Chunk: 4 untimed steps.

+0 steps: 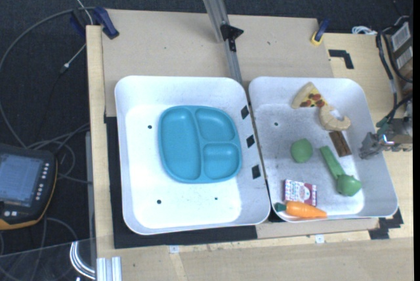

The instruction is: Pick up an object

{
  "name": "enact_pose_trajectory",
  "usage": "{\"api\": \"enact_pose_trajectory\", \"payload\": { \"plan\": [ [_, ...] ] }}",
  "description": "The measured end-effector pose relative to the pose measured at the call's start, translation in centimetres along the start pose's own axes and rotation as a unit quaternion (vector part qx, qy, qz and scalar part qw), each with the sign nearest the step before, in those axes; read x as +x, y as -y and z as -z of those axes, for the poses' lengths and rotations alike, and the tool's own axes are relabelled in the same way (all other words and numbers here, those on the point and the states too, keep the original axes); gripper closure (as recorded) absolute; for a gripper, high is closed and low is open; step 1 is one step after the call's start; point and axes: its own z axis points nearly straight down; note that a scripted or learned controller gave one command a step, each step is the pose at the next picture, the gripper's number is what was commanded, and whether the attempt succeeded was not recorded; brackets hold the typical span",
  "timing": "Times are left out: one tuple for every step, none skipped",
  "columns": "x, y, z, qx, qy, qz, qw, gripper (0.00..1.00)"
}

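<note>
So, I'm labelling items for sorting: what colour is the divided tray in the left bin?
Light blue: the divided plastic tray in the camera view.

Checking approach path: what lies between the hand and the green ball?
In the camera view, the brown bar and the green scoop's handle lie between the hand and the green ball.

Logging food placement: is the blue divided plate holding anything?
Empty: all three compartments of the blue plate show bare blue.
</note>
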Motion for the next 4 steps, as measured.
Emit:
{"api": "enact_pose_trajectory", "payload": {
  "plan": [
    [0.0, -0.1, 2.5, 0.000, 0.000, 0.000, 1.0000, 1.00],
    [4.2, -2.3, 1.5, 0.003, -0.002, 0.002, 1.0000, 1.00],
    [10.0, -4.4, 2.1, 0.002, -0.002, 0.003, 1.0000, 1.00],
    [14.9, -6.4, 3.0, 0.001, -0.002, 0.003, 1.0000, 1.00]
  ]
}}
